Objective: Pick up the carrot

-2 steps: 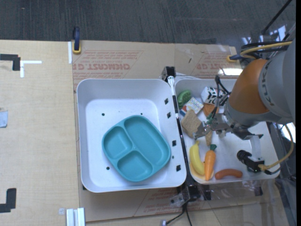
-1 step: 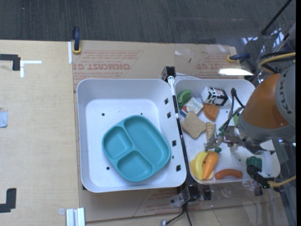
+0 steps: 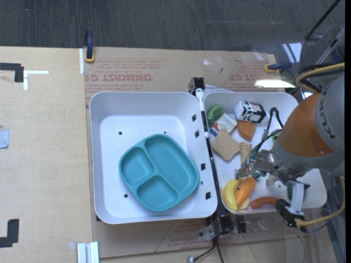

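Nearest in the right bin [image 3: 307,199], the carrot [image 3: 245,189] lies beside a banana [image 3: 230,194], the gripper [image 3: 248,171] clamped on its far end, so lifting straight up seems next.

Orange carrot [image 3: 245,190] tilted in right bin, touching yellow banana's right side.

The grey arm comes in from the right and bends down toward the near right part of the scene. Its orange band [image 3: 307,127] shows broad and rounded just above the wrist. Below and left of it, the metal claw [image 3: 247,171] points leftward and downward, held low. Cables loop along the arm's right and near side.
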Controlling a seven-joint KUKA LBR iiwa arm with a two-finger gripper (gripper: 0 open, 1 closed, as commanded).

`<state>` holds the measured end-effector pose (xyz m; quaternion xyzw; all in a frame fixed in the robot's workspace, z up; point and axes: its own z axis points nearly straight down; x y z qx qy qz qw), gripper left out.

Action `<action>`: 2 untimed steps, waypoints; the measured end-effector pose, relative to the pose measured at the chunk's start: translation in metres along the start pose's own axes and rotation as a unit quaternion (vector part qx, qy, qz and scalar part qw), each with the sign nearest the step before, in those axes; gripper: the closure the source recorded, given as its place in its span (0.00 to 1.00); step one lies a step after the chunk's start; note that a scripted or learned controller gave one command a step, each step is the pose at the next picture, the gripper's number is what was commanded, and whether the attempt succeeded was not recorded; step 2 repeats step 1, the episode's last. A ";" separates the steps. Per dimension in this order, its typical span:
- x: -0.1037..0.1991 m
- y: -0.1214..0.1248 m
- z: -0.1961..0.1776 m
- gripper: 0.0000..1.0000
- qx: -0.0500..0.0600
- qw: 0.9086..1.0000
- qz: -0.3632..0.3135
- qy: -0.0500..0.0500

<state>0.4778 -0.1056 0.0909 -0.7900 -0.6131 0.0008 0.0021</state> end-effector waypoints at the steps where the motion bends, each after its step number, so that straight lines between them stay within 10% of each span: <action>1: 0.000 0.003 -0.009 1.00 -0.004 1.000 0.002 -0.001; 2: 0.000 0.003 -0.009 1.00 -0.004 1.000 0.002 -0.001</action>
